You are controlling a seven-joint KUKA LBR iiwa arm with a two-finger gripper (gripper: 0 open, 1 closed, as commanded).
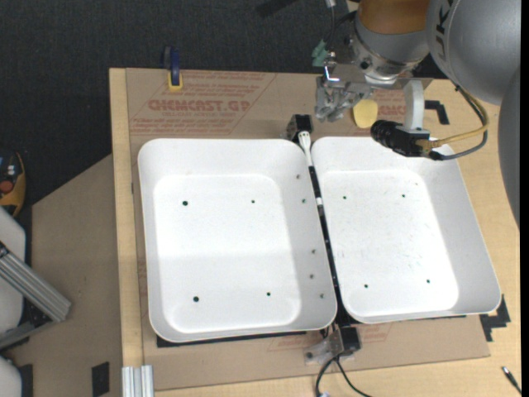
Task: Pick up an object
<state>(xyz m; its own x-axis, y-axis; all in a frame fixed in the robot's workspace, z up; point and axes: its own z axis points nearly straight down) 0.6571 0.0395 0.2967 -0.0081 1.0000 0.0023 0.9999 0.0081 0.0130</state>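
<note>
My gripper [332,106] hangs high over the back edge of the bench, just behind the seam between the two white bins. A small pale yellow object [364,112] shows right beside it, on its right; I cannot tell whether it is held or lies behind the gripper. The grey arm with its orange band [395,11] comes in from the upper right. The left bin [165,222] and the right bin [463,222] show white floors with small dark dots.
A black connector with cables [401,137] hangs from the wrist over the right bin's back rim. A black clip [299,126] joins the bins at the back. A blue and yellow clamp [173,67] stands on the cardboard base's far-left edge.
</note>
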